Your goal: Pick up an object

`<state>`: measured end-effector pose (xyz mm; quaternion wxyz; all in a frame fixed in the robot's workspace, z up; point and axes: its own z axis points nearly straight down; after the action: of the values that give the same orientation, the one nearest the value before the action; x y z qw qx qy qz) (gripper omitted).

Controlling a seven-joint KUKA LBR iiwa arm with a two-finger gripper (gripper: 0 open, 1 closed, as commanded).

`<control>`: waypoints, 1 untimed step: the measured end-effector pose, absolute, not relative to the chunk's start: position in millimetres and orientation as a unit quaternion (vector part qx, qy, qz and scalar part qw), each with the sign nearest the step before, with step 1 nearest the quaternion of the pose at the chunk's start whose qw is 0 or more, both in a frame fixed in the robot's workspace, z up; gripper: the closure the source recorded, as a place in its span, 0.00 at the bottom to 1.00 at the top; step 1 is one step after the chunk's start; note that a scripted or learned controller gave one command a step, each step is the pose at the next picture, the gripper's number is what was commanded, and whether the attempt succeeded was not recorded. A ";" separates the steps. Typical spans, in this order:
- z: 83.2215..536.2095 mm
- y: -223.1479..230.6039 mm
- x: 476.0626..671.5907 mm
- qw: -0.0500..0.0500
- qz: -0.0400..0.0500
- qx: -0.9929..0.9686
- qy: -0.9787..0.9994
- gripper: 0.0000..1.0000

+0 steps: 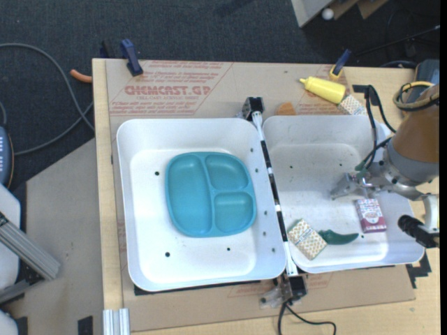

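The right bin (314, 135) holds three small things near its front. A pink and red box (370, 215) lies at the right, a dark green pepper-like piece (339, 237) sits in front of it, and a tan patterned block (307, 239) rests by the front left corner. My gripper (351, 185) hangs low over the bin's middle right, just above and left of the pink box. Nothing shows in its grasp. The grey arm with its orange band (419, 139) comes in from the right.
A teal divided plate (209, 192) lies in the left bin (140, 145). Behind the right bin, on the bench, lie a yellow bottle-shaped toy (323, 88) and a small orange piece (285, 108). Blue clamps (130, 56) hold the back edge.
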<state>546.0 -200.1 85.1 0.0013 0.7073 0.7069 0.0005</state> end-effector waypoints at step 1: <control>85.6 -214.4 484.5 -0.001 0.000 0.708 0.707 0.00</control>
<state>484.5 -214.4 85.6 -0.0009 0.7075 0.7067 -0.0003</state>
